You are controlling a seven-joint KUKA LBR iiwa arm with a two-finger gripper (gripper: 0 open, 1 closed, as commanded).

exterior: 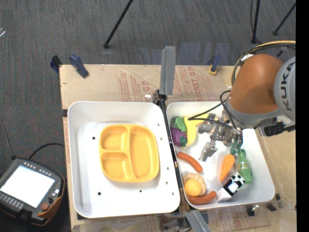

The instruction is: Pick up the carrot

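The carrot [227, 166], orange with a green top, lies slanted in the right bin [263, 190], right of its middle. My gripper [213, 143] hangs over the middle of that bin, just up and left of the carrot's leafy end, under the orange wrist band. No object shows in it. The carrot rests on the bin floor, apart from the gripper.
Around the carrot lie a green bottle [244, 166], a black-and-white block [234, 184], two sausages [189, 162] [204, 197], a round orange toy [194, 186], purple grapes [179, 135] and a yellow piece [192, 128]. The left bin [82, 129] holds a yellow divided plate [129, 152].
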